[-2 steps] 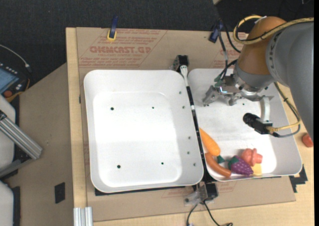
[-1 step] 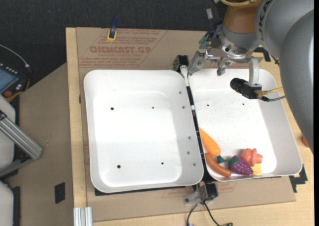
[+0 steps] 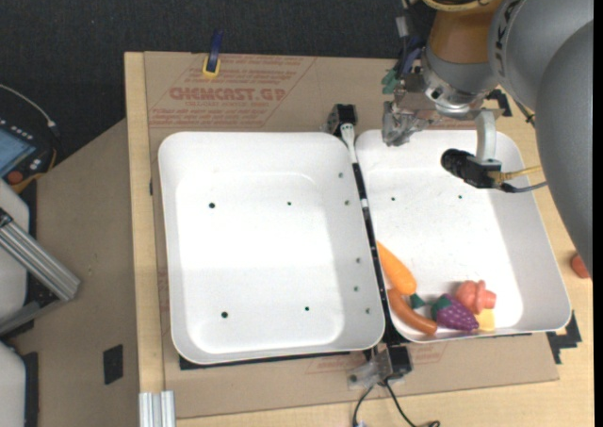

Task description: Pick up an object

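Evidently at the approach step, the jaws [image 3: 400,125] hang over the right bin's [image 3: 471,227] far-left corner, seemingly apart and empty, while the toys [image 3: 443,307] lie heaped at its near edge, so the arm must cross and descend.

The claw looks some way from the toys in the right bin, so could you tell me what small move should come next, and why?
Probably a move toward the near end of the right bin. The claw sits at that bin's far edge, while the carrot, grapes and the other toys cluster in its near corner. It needs to be over them before it can come down on one.
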`<state>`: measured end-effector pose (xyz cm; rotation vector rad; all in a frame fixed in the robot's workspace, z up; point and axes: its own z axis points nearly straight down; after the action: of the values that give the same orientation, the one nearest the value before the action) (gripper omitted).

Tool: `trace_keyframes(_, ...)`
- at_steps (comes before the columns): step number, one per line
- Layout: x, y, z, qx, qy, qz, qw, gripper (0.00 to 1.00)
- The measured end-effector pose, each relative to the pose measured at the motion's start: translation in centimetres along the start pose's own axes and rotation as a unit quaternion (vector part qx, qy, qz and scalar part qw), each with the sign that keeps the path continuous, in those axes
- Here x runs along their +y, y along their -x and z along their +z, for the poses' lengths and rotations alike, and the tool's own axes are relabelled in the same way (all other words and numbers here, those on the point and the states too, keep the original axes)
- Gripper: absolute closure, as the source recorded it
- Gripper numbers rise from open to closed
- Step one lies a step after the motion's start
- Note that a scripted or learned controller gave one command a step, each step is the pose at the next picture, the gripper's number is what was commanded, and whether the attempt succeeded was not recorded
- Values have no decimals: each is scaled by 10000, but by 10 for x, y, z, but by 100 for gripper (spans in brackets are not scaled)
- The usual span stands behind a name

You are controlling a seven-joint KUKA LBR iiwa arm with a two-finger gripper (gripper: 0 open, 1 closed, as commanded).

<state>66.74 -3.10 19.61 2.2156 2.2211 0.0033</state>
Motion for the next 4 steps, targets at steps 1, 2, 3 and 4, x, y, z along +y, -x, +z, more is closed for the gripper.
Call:
trace_keyframes(1,-62,-45,-51,23,-13,-13,10000,100)
trace_keyframes(2,-89,-101,-181,31,60,-27,10000,100)
trace_keyframes(3,-129,-138,-184,19,-29,-17,10000,100)
trace_keyframes(4,-150,-208,-199,25,-8,-33,10000,100)
